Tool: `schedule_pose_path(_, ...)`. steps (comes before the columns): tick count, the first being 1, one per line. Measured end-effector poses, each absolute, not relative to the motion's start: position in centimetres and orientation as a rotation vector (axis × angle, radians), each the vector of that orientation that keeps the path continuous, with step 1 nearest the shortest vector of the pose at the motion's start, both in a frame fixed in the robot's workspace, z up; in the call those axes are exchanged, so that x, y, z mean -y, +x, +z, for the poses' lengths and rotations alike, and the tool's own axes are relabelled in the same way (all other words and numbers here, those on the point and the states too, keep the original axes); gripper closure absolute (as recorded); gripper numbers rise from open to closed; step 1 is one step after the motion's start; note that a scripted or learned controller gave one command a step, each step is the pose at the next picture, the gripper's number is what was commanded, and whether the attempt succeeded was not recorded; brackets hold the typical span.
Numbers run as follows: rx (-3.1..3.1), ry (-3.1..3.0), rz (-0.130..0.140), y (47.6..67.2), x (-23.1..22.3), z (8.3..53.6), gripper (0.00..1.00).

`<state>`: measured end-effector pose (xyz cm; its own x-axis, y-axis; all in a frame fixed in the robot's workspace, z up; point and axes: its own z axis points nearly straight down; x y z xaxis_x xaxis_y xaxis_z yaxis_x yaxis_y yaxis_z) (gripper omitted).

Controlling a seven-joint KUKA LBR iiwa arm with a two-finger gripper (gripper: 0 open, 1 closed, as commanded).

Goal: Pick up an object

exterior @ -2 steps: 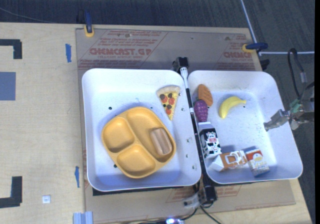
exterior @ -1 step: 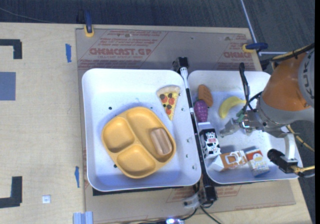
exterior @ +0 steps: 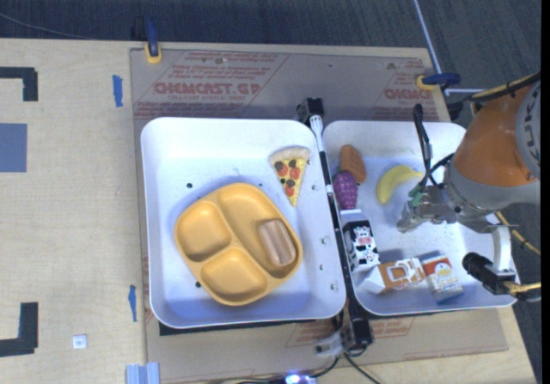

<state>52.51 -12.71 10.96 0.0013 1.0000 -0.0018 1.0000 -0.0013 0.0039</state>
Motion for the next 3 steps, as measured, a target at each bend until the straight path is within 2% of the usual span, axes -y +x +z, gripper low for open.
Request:
schedule_pose_path(1, -2.211, 2.215, 0.006, 54.4, 9.6, 9.0, 1.00)
schedule_pose_path(2, -2.220, 2.221, 0.001, 48.0, 8.4, 18.5, 1.00)
schedule_pose_path(3, -2.223, 2.220, 0.002, 48.0, -1.1, 18.5, 1.00)
